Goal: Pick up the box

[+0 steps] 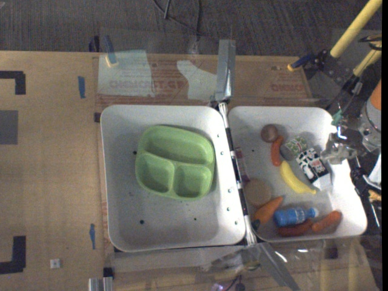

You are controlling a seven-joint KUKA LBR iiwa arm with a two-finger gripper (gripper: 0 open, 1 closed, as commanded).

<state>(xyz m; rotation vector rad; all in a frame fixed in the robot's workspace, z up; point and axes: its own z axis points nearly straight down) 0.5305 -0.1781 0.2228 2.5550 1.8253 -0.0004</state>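
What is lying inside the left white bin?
Inside the left bin lies a green tray with three compartments, which look bare. The bin floor under the tray is covered, so it cannot be seen.

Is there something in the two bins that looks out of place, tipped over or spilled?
Nothing looks spilled or damaged. The green tray lies flat but turned at a slant in the left bin. In the right bin the box lies askew beside the banana, close to the gripper.
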